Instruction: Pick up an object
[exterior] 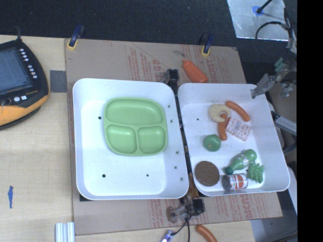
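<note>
Nearest the camera, a small can (236,182) lies beside the green bottle (241,161) in the right bin (194,97). It looks light, stiff and slippery; grip across its body. Whether the pincer (262,87) is open, I cannot tell.

At the right edge, the arm (276,78) shows as grey metal parts with a thin, angular bracket jutting left. A black cable (270,26) loops above it. Detail is small and blurred, so screws and markings can't be made out.
</note>
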Robot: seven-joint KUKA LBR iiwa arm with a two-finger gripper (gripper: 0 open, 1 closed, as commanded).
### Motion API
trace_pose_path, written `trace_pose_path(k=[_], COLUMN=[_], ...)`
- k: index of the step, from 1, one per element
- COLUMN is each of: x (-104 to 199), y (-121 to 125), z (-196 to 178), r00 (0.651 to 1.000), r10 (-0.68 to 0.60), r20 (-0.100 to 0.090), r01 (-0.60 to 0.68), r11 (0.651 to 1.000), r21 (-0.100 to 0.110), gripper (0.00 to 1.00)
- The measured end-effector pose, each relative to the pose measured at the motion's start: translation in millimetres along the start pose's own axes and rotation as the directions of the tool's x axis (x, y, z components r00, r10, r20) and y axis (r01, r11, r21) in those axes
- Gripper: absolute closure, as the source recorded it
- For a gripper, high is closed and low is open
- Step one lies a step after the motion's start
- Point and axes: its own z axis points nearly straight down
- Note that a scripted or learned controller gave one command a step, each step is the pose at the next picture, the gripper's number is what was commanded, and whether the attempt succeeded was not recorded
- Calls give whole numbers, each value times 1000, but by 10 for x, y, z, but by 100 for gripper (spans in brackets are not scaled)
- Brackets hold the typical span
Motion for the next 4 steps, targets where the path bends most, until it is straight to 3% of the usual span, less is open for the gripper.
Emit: trace_pose_path(k=[1, 2, 3, 4], x=[640, 894, 881, 1452], y=[118, -244, -248, -465], z=[1387, 1789, 1695, 821], r00=[1000, 1000, 1000, 1000], r10=[-1, -1, -4, -1], r20=[-1, 4, 6, -1], r01=[1, 1, 4, 1], r11=[1000, 1000, 1000, 1000], r21=[2, -9, -6, -1], gripper=[0, 0, 100, 100])
